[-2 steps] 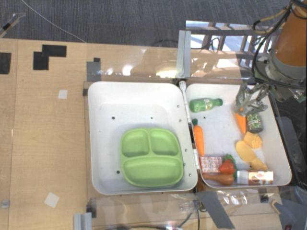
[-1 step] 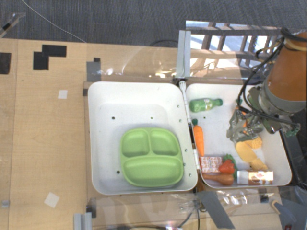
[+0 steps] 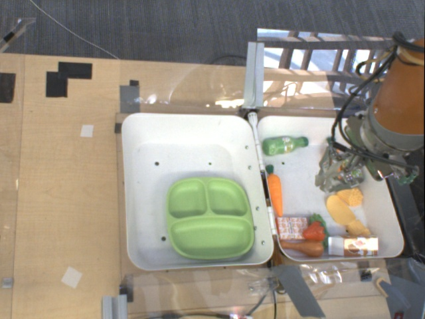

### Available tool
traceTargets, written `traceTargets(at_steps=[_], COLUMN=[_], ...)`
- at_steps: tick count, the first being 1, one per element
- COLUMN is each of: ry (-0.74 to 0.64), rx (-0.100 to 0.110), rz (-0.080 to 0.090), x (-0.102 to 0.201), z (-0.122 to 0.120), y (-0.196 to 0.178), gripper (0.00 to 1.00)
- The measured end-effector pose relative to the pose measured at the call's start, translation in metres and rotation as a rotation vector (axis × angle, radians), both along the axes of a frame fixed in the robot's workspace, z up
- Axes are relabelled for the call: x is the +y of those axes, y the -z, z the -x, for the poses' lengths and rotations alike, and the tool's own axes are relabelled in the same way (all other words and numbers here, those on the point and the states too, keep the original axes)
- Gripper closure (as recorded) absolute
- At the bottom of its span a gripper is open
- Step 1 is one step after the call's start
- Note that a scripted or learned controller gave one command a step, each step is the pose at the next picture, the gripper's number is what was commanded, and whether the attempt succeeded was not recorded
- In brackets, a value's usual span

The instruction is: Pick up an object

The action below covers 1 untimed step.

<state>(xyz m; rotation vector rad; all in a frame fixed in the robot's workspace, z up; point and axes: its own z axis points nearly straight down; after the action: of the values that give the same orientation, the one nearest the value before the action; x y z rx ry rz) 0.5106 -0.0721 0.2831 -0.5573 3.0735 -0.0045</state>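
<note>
Two white bins side by side on a wooden bench [image 3: 60, 211]. Left bin [image 3: 153, 145]: holds one green divided plate [image 3: 209, 218], lying flat, well apart from the arm. Right bin [image 3: 299, 171]: holds all the small items. Grey arm [image 3: 398, 105] with orange band enters from the right and stands over the right bin's right half.

Gripper [image 3: 342, 171] hangs low over the right bin, about midway between far and near walls. Opening: cannot tell, metal parts blurred together. Nothing seen held.

Items, by size:
- Carrot [image 3: 275, 191], against the dividing wall, long axis running far to near, well left of the gripper.
- Green bottle [image 3: 284, 144], on its side near the far wall, long axis left to right, up and left of the gripper.
- White tube [image 3: 352, 246], on its side along the near wall.
- Yellow pieces [image 3: 345, 208], just beside the gripper on its near side, long axis slanting toward the near right corner.
- Small box [image 3: 290, 226], strawberry [image 3: 315, 230] and sausage [image 3: 304, 248], packed together at the near wall.

Judged nearest candidate: yellow pieces. Calls for a short shift toward the near wall, then descent.
</note>
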Motion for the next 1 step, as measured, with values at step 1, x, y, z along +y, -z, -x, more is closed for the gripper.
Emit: traceTargets(at_steps=[1], ry=[-0.162], rx=[0.007], rz=[0.003], x=[-0.0256], z=[-0.056], y=[-0.0132], gripper=[1.0])
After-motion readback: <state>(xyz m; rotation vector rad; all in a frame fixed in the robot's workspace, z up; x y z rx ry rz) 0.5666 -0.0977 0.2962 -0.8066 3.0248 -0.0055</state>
